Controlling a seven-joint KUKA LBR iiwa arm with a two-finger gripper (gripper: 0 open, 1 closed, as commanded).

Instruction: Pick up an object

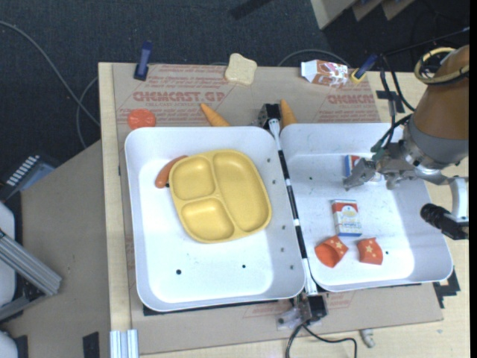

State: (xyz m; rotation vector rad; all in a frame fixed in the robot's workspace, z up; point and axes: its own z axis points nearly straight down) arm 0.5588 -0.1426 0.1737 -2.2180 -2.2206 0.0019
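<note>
Bins side by side — left bin bears a yellow divided plate. Gripper low over right bin, fingers spread, nothing between them. Small carton lies apart, two red pieces nearer the front rim.

Grey arm reaches leftward, pincer angled down.

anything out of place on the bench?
Yes. Several items lie on the cardboard behind the bins: a bread slice, a small carton, a carrot and a red disc. An orange sausage-like piece is half tucked under the yellow divided plate.
</note>
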